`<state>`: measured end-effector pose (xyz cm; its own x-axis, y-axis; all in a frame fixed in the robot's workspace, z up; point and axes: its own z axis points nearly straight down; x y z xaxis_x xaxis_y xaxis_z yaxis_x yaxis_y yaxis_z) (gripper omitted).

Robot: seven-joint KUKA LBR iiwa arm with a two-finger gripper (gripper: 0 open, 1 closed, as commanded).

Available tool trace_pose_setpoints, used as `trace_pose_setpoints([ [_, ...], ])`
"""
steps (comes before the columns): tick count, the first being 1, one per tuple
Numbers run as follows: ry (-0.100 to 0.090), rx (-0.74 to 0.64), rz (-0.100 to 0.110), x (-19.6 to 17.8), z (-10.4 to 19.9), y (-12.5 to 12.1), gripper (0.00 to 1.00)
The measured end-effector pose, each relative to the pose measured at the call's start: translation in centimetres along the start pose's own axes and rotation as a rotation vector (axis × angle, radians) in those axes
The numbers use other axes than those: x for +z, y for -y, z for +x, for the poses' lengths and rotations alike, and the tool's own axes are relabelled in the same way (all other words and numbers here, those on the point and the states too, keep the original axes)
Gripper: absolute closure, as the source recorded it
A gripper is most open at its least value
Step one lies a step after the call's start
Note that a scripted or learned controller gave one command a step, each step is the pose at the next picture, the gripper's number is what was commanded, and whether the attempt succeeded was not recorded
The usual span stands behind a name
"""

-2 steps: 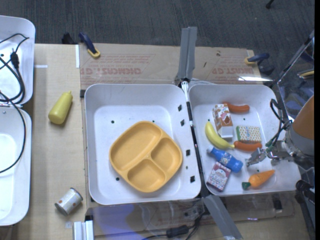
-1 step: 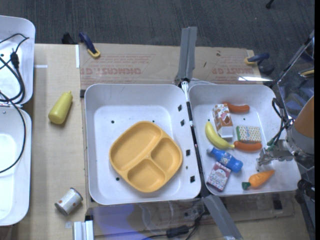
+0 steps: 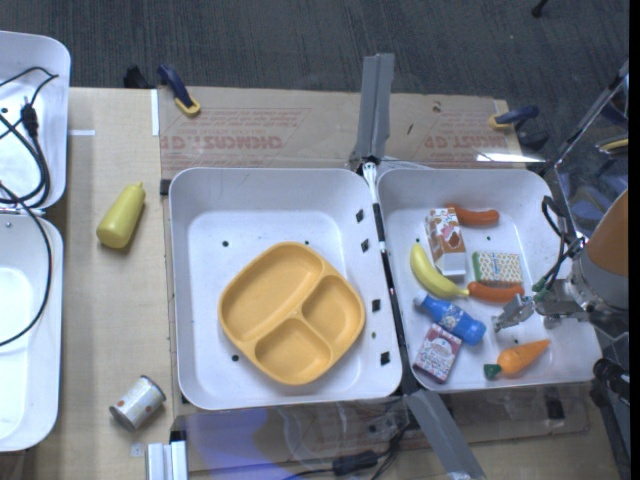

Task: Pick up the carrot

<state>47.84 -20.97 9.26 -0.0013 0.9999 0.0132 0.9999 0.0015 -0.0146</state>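
The claw [image 3: 517, 313] hovers just above the carrot [image 3: 520, 357] in the right bin [image 3: 400, 183], fingers parted and holding nothing, so the whole pick remains undone.

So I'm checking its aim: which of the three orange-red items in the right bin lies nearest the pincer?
The carrot, green-tipped, just below the pincer. Both sausages lie farther up.

Orange carrot [image 3: 522, 356] with green top; yellow banana [image 3: 432, 274]; yellow divided plate [image 3: 290, 312]; blue bottle [image 3: 452, 318]; white bins [image 3: 192, 298]; mustard-yellow bottle [image 3: 121, 216] on tan bench [image 3: 110, 298]; silver can [image 3: 137, 401] with red marks.
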Motion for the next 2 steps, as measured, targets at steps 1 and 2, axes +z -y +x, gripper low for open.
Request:
trace_pose_setpoints([
  [1, -0.004, -0.067, -0.003, 0.35, -0.41, 0.00, 0.00],
  [2, 0.001, -0.239, -0.004, 0.38, -0.68, 0.05, 0.00],
])
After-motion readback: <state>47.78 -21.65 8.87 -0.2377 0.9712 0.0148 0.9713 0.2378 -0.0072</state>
